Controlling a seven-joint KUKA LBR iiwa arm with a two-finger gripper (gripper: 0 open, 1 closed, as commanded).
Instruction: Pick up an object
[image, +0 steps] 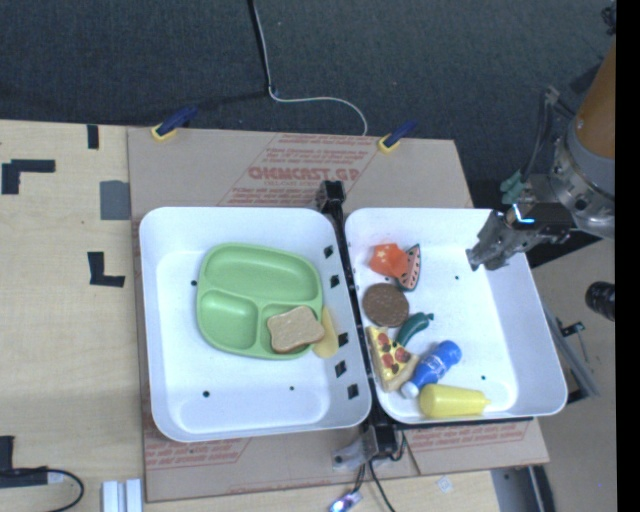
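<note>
The right bin holds several toy foods: a red-orange piece with a watermelon slice beside it, a brown round patty, a green pepper, a pizza slice, a blue and white bottle and a yellow lemon-shaped piece. My gripper hangs over the bin's upper right rim, apart from all of these. Nothing shows between its tips.
The left bin bears a green divided plate with a slice of toast in it and a yellow piece at the plate's right edge. A black divider separates the bins. Cardboard lies beneath them.
</note>
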